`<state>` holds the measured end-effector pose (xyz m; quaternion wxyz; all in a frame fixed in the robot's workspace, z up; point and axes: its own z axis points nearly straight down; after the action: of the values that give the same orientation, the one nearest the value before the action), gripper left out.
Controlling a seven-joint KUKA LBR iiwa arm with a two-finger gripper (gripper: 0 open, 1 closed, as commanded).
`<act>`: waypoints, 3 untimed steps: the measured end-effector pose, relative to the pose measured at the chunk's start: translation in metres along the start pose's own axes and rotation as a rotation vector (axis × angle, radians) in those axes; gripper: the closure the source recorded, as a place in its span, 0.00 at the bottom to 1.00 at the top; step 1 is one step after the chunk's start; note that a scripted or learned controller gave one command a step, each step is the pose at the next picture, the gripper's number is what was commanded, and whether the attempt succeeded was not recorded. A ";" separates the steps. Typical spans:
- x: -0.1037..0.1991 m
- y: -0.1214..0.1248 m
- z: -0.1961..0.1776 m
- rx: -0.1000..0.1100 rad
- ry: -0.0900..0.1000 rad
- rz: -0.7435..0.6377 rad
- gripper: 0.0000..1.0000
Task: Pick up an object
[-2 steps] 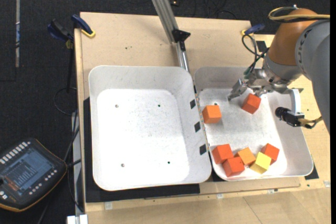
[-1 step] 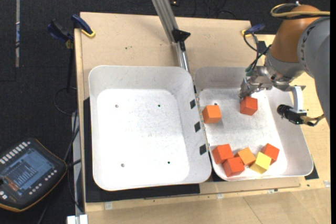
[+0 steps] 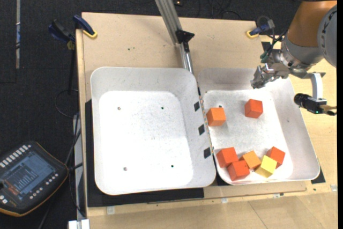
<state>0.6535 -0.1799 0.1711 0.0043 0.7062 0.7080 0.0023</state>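
Though I cannot tell my gripper (image 3: pixel 261 79) state, the red block (image 3: pixel 254 108) looks light, rigid; grip flat sides.

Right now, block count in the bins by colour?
Red blocks: 4
Orange blocks: 2
Yellow blocks: 1
Total: 7, all in the right bin

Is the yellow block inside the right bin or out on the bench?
Inside. The yellow block lies on the floor of the right bin, near its front edge, touching an orange block.
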 end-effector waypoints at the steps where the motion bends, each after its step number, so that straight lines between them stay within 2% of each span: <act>1: 0.003 0.009 -0.047 0.001 0.000 -0.001 1.00; 2: 0.009 0.010 -0.093 0.002 0.001 -0.001 1.00; 3: 0.065 0.003 -0.087 0.010 0.004 -0.005 1.00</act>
<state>0.6552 -0.1143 0.2577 -0.0009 0.7044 0.7098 0.0001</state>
